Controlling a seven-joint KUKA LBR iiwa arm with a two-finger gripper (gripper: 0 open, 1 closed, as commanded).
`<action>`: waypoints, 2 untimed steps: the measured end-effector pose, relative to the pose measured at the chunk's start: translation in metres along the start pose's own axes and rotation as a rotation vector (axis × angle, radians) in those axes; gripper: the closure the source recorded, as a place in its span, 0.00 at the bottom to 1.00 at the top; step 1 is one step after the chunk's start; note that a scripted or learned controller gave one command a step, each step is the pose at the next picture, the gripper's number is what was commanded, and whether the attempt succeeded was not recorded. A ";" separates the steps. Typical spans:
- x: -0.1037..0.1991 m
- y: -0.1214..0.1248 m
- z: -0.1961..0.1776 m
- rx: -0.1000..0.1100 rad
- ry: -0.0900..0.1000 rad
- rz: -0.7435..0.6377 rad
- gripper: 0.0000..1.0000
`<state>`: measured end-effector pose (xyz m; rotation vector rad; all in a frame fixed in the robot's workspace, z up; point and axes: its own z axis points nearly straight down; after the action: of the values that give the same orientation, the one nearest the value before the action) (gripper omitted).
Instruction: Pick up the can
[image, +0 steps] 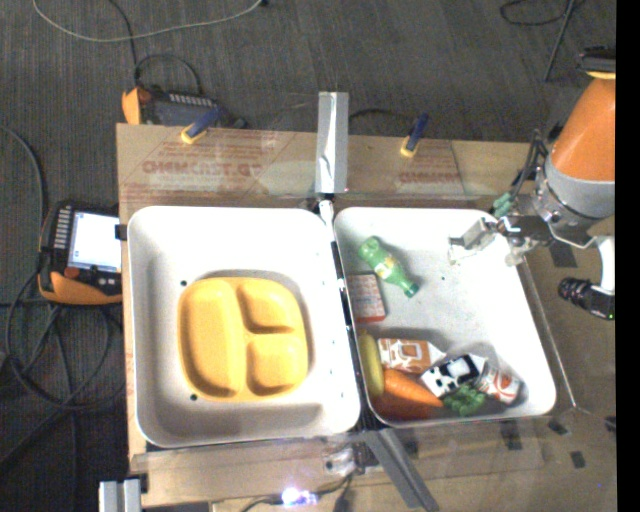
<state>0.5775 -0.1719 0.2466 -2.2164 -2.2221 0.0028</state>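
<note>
camera view: can (497, 383) lies on its side in the lower right corner of the right bin (480, 300), long axis running upper left to lower right, just beside the black-and-white cow toy (448, 374). tool (487, 236) hangs over the bin's upper right part, well apart from the can; fingers spread a little, nothing between them. yellow tray (245, 335) sits in the left bin (160, 260).
</note>
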 end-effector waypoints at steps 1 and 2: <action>-0.034 -0.056 0.123 0.001 0.000 0.157 0.00; -0.044 -0.033 0.056 0.000 -0.002 0.211 0.00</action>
<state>0.5441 -0.2160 0.1906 -2.4391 -1.9778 0.0047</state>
